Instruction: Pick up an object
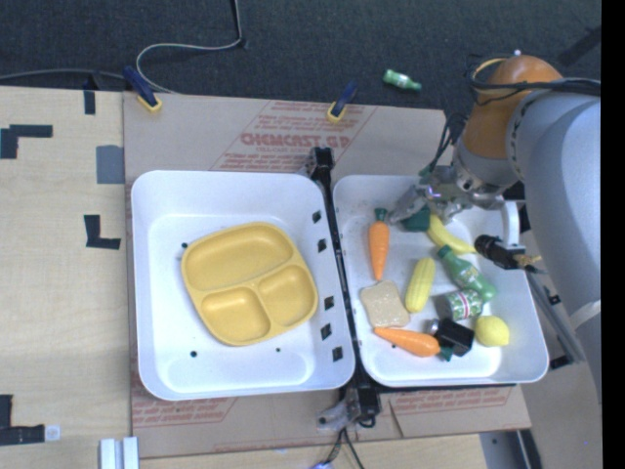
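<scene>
The right bin (518, 364) holds several toy foods: an upright orange carrot (378, 247), a corn cob (420, 283), a yellow banana (449, 237), a green bottle (467, 274), a slice of bread (385, 304), a second carrot (408, 340) lying flat, a lemon (492, 331) and a small black piece (453, 335). My gripper (422, 206) is low over the far part of this bin, just right of the upright carrot's top and above the banana's end. A small green item lies partly hidden beneath it.
The left bin (156, 360) holds a yellow divided plate (249, 281). A black divider clip (322, 164) sits where the bins meet. The grey arm (557, 193) covers the right bin's far right corner. A green item (401, 79) lies on the dark floor beyond the bench.
</scene>
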Controlling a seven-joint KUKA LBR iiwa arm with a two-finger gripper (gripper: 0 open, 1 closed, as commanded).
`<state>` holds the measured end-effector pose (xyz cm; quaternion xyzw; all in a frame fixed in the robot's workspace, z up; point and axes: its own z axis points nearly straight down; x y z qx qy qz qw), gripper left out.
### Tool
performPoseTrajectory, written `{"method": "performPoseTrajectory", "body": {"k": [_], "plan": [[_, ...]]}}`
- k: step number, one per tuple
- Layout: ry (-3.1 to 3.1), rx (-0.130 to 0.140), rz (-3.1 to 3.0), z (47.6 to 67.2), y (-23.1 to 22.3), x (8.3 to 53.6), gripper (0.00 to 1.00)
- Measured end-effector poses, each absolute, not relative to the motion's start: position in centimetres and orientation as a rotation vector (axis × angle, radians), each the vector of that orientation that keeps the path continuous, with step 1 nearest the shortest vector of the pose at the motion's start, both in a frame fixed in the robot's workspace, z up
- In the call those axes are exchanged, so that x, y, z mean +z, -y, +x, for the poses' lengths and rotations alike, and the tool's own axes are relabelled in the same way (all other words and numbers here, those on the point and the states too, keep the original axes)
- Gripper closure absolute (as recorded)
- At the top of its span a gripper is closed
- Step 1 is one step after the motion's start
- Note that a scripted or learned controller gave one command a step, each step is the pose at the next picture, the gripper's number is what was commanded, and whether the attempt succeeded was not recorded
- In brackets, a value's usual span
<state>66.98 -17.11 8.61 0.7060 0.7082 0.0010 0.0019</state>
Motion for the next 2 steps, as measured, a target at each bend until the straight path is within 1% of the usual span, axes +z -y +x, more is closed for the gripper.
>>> {"method": "performPoseTrajectory", "body": {"k": [1,2], "plan": [[-2.223,-0.005,2.215,66.9,17.3,9.8,1.0],[-2.225,0.003,2.218,66.9,9.7,14.9,1.0]]}}
